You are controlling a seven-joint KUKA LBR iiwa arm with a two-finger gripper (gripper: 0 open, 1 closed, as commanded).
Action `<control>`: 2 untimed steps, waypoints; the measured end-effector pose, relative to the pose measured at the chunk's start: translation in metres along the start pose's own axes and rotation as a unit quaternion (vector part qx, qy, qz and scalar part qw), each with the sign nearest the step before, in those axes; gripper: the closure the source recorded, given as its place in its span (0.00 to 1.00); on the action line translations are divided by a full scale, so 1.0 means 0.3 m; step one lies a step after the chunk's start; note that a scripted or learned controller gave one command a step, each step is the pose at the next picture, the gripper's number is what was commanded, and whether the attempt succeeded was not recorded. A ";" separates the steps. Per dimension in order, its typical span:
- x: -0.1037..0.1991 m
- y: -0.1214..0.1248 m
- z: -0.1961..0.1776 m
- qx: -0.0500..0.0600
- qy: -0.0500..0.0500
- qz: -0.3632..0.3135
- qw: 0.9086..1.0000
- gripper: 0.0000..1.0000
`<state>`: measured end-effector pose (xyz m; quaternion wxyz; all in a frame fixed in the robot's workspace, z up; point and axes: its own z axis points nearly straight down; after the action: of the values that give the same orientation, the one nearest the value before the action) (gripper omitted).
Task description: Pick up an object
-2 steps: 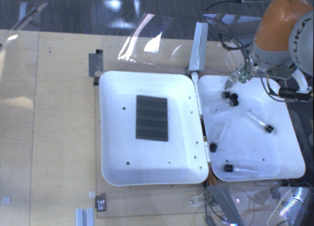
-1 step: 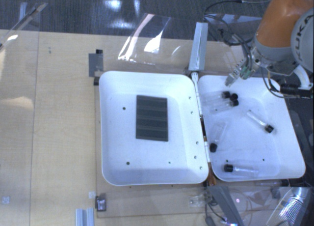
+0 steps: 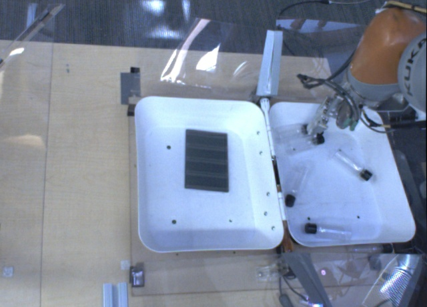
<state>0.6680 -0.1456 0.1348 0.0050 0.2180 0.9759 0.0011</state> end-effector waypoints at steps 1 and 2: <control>-0.009 0.011 -0.049 -0.003 -0.006 -0.001 1.000 1.00; -0.017 0.020 -0.096 -0.006 -0.012 -0.002 1.000 1.00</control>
<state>0.6751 -0.1423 0.1636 0.0180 0.2161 0.9762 0.0042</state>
